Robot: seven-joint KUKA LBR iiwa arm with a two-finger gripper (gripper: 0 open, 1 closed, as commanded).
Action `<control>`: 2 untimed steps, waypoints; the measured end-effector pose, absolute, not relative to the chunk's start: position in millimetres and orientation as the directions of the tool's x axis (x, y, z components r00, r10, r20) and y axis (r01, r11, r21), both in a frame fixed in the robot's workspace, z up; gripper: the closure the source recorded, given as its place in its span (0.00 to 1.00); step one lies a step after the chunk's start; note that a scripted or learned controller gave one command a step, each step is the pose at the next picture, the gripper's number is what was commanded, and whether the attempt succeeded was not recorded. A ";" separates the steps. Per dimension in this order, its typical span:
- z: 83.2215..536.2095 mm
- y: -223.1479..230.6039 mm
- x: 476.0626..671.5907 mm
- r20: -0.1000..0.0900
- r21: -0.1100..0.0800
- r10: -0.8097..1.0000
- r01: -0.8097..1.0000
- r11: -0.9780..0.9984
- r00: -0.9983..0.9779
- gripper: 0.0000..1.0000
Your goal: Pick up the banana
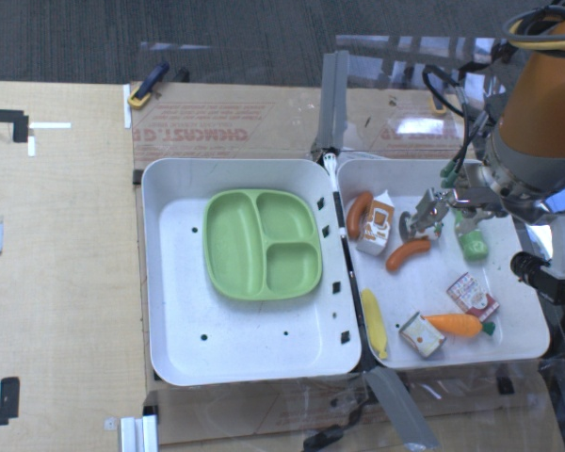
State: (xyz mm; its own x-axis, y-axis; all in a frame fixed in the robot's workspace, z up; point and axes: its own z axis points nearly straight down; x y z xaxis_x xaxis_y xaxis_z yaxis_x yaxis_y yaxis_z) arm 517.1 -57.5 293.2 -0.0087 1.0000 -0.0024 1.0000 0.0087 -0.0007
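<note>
The banana [374,323] is yellow and lies lengthwise against the left wall of the right bin [537,342], near its front corner. My gripper [422,220] hangs over the middle of that bin, up and to the right of the banana and well apart from it. It sits just above an orange sausage [408,252] and beside a small milk carton [379,224]. Nothing shows held in it.
A green divided plate [262,243] lies in the left bin [169,347]. The right bin also holds a second sausage [359,213], a green item [473,245], a red-and-white packet [472,295], a carrot [457,325] and a small box [422,335] close to the banana.
</note>
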 end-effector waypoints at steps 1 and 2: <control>229.7 29.5 477.5 0.000 -0.003 0.883 0.883 0.469 -0.469 0.00; 190.7 -6.9 477.1 0.000 -0.004 0.930 0.930 0.367 -0.367 0.00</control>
